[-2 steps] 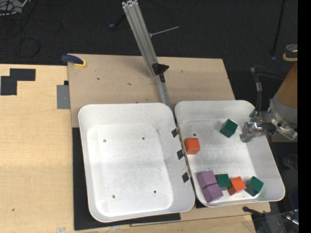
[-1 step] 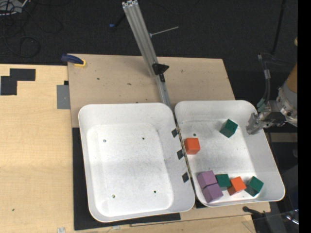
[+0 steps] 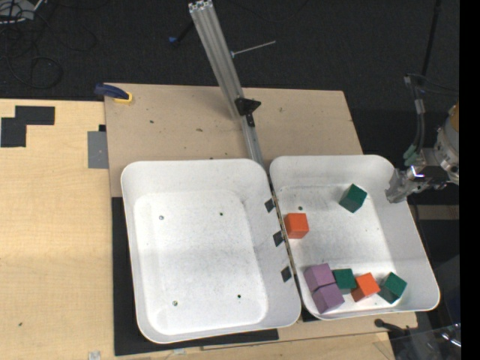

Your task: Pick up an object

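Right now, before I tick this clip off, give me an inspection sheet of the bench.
Surface: two white bins side by side, left bin and right bin, on a wooden bench.
Job's things: all in the right bin; green block, orange block apart; purple blocks, small green block, second orange block, third green block clustered at the near edge.
Clutter: blue clamp on the bench.
Grippers: gripper at the right bin's right rim, holding nothing seen.
Cables: loose cables on the dark floor.
Surroundings: slanted aluminium bar.
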Available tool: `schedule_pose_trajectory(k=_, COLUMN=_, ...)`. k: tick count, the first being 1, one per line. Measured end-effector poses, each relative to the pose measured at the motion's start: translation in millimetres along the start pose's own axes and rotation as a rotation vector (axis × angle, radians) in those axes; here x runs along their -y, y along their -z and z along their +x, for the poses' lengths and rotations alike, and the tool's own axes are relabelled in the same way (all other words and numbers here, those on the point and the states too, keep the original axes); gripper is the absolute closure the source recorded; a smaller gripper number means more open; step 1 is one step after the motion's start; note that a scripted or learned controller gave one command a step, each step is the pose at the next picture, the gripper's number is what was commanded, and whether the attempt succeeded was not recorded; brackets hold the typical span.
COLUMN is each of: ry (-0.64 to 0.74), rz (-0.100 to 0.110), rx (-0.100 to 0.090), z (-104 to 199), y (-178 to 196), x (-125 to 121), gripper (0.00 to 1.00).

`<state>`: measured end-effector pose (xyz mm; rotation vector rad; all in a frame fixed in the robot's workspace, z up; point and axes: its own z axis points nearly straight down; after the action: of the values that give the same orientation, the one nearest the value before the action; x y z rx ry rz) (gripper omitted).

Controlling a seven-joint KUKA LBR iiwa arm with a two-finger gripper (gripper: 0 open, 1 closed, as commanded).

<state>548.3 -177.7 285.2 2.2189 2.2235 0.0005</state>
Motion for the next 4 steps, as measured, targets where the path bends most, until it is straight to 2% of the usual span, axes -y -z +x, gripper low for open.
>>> schedule_pose_trajectory(k=1, ry=0.002, rz=0.004, rx=-0.002, z=44, y=-15, x=-11, gripper=1.00)
schedule_pose_trajectory(k=2, ry=0.004, rz=0.003, rx=-0.003, z=103, y=-14, x=-21, gripper=1.00)
schedule_pose_trajectory(k=4, ry=0.002, rz=0.007, rx=-0.002, z=211, y=-48, x=-31, gripper=1.00)
